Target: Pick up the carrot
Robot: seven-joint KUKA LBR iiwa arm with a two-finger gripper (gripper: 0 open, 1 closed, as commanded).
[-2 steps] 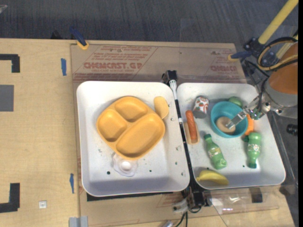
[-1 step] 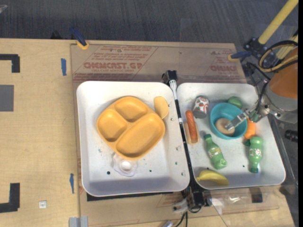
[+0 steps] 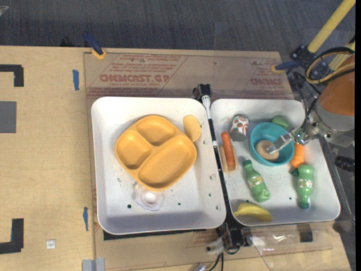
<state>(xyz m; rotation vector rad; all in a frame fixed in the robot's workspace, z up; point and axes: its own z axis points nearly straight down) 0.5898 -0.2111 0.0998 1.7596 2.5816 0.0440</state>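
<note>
The carrot (image 3: 297,158) is a small orange piece lying in the right bin (image 3: 330,208), just right of the blue bowl (image 3: 269,135) and above a green bottle (image 3: 304,186). My gripper (image 3: 300,136) hangs directly above the carrot's upper end, at the bowl's right rim. The grey arm with its orange band (image 3: 338,97) reaches in from the right. A grey metal part runs from the gripper down into the bowl; the carrot's top is partly hidden under the gripper.
The right bin also holds a hot dog (image 3: 228,150), a small can (image 3: 240,125), a second green bottle (image 3: 256,180), a banana (image 3: 252,211) and a green item (image 3: 280,121). In the left bin sit a yellow divided plate (image 3: 156,150) and a tan piece (image 3: 192,127).
</note>
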